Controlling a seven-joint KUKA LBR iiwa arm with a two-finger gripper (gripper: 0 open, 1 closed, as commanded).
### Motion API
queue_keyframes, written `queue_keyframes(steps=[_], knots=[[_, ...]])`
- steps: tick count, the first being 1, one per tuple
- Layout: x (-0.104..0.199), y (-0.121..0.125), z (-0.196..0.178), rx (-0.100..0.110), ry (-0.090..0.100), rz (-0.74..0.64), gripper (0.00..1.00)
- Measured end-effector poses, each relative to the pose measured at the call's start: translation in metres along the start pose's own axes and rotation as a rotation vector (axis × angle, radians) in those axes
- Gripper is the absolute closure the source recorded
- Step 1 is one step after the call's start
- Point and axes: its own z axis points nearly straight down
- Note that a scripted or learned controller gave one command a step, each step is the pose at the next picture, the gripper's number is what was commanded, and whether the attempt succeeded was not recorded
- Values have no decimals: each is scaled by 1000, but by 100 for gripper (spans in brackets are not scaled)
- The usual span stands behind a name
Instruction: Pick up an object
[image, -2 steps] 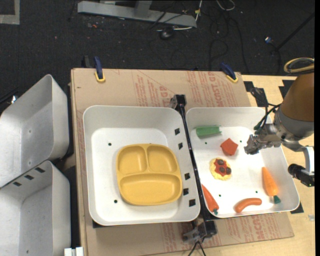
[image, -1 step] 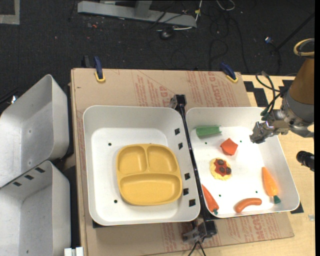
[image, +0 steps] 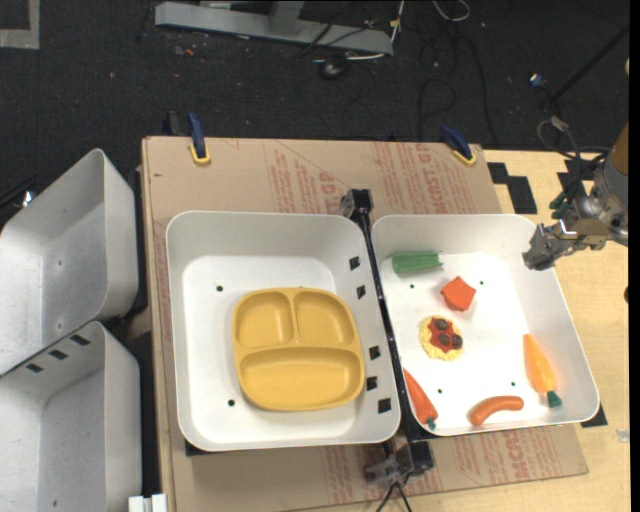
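The right bin holds a green block, an orange-red cube, a small toy pizza, an orange carrot, a red sausage and a red-orange chili pepper along its left wall. My gripper hangs over the bin's upper right rim, well to the right of the cube and above the carrot. Nothing is visible in its grasp. The arm reaches in from the right edge.
The left bin holds a yellow divided plate. Two spare white bins are stacked off the bench at the left. Blue clamps hold the cardboard base at its far edge.
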Motion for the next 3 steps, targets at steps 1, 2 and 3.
queue_keyframes(steps=[1,2,3], knots=[[57,-9,-4,8,6,-6,100],[108,-24,-5,9,6,-5,100],[162,-26,13,10,6,-6,100]])
